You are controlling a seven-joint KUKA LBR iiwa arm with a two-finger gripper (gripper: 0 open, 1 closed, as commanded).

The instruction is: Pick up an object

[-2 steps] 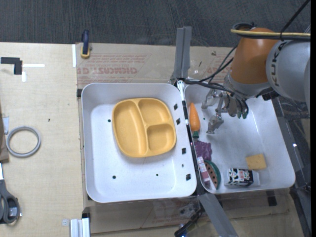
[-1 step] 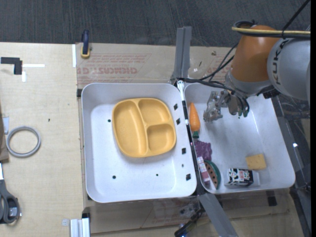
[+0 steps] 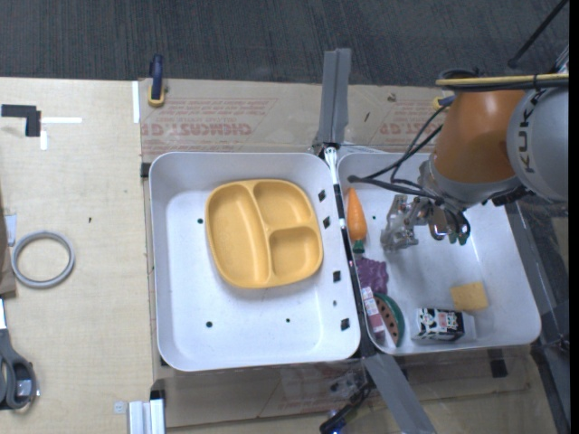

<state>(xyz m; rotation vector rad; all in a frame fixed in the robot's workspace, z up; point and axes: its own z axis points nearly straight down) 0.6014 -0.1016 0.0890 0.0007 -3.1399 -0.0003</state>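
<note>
My gripper (image 3: 423,231) hangs over the upper middle of the right bin (image 3: 507,269), under the arm's orange band. Its fingers (image 3: 397,229) stand apart, open, with bare bin floor showing between them. An orange carrot (image 3: 355,215) lies just to its left along the bin's left wall. Below the carrot sit a purple bunch of grapes (image 3: 371,272) and a watermelon slice (image 3: 389,319). A black-and-white carton (image 3: 440,324) lies at the bin's front, with a yellow slice (image 3: 469,296) beside it. None of these touches the gripper.
The left bin (image 3: 181,324) holds a yellow divided plate (image 3: 264,233). On the bench to the left lie a grey tape ring (image 3: 40,259) and scissors (image 3: 16,378). A grey post (image 3: 335,98) stands behind the divider between the bins.
</note>
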